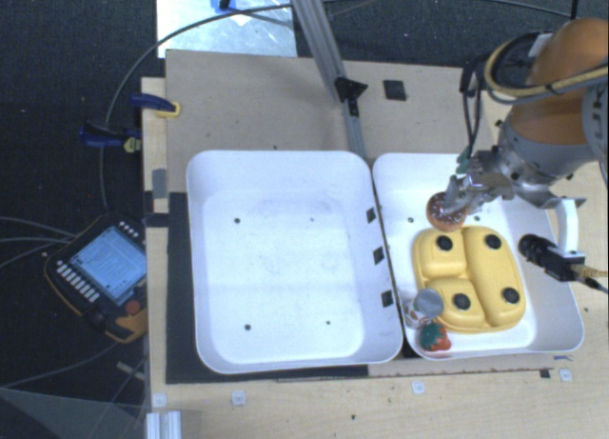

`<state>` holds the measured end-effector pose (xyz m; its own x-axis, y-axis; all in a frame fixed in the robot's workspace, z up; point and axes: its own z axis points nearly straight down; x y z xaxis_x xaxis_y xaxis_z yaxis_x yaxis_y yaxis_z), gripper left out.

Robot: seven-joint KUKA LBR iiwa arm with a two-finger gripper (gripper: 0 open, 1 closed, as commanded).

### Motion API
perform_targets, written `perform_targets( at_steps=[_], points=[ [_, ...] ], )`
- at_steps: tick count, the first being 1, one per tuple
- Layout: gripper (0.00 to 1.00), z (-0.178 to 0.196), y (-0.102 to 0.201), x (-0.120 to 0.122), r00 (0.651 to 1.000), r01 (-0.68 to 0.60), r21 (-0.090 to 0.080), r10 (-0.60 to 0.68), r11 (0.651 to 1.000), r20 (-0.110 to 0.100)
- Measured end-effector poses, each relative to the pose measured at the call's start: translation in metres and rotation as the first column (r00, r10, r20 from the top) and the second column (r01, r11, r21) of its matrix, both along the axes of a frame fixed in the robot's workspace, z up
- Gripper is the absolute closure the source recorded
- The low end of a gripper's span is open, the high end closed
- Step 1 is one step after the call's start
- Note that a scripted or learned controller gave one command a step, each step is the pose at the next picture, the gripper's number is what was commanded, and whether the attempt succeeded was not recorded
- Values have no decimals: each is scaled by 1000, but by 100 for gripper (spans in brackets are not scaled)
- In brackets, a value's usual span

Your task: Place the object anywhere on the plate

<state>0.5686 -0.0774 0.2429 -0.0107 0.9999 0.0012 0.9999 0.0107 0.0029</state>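
A: Right of the left bin (285, 266), the right bin (400, 189) holds the yellow sectioned plate (471, 280), three wells with dark dots in them.

B: Object?

A: Small round brownish thing (443, 210), at the plate's upper left corner, just beside its rim, not on it. Looks like it's sitting on the bin floor, but the view is too blurry to be sure.

B: Gripper?

A: Gripper (455, 201) is right over that object, arm coming from the plate's upper right. Fingers blur into the object, so can't tell how wide they are or whether they grasp anything.

B: Anything else near the plate?

A: At its lower left corner, a grey disc-like piece (427, 302) touching the plate edge, and below that a small red-and-green item (434, 336). Too small to name.

B: Outside the bins?

A: Teach pendant (100, 275) well left of the left bin, on dark floor.
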Motion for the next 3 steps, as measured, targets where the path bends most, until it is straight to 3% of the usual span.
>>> perform_targets(
  at_steps=[2, 3],
  points=[
    [100, -21, 112, 30, 1000, 2, 0, -2, 1000, -1],
    [100, -12, 159, 51, 1000, 1, 1, -1, 1000, 1]
  ],
)
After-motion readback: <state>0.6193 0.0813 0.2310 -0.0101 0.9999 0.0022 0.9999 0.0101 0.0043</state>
